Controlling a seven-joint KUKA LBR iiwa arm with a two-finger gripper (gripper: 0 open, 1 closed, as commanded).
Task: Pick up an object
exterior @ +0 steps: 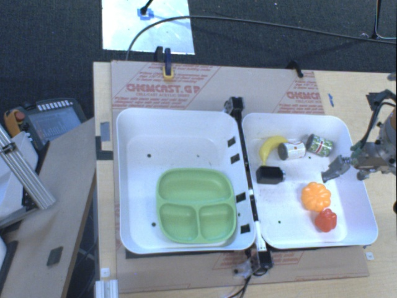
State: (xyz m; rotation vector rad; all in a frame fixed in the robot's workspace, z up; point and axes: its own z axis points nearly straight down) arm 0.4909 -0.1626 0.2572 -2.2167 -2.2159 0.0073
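Note:
The right bin [356,225] holds several small objects. A yellow banana [270,147] lies at its back left, with a small white and red cup-like piece [293,149] beside it and a green can [320,145] on its side further right. A black block [270,175] sits near the divider. An orange pumpkin-shaped toy [316,195] and a red pepper [325,220] lie toward the front right. My gripper [335,168] hangs over the bin's right part, just above and right of the orange toy, with nothing seen in its grasp.
The left bin [133,166] holds a green divided plate [196,205]. A black divider strip [245,179] runs between the bins. A teach pendant [53,120] and a metal rail [25,172] lie on the side table at left.

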